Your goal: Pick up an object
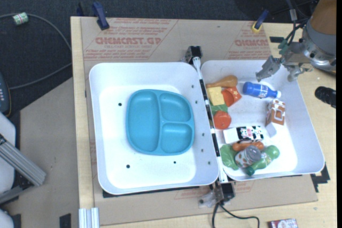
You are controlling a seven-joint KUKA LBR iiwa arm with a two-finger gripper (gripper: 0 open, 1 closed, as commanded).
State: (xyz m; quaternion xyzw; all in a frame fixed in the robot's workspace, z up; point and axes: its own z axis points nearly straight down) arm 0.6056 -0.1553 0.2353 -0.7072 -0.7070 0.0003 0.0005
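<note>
The pincer [279, 65] hangs over the upper right corner of the right bin [304, 115], its two fingers spread apart with nothing between them, one finger pointing toward the bin's middle and the other nearer the far rim. The nearest candidate is the blue bottle [260, 89], which lies on its side just below the pincer, white cap end toward the right. It is judged light, rigid and smooth, so it may roll or slip; take hold across the round body at mid-length, with the fingers set square to its long axis. Just beside it toward the bin's near side lies a small brown and white box [276, 112], probably light and stiff with flat faces that suit a pinch. Along the left wall of the right bin, a cluster of toy food [222, 96] in orange, yellow and red is packed closely, leaving little room for the fingers. At the near edge a green toy [251, 156] lies in a heap with other pieces; it is probably soft and awkward to separate. The left bin [107, 157] carries a blue divided plate [159, 121], broad and flat, with poor purchase. Both bins rest on the desk [160, 34].
</note>
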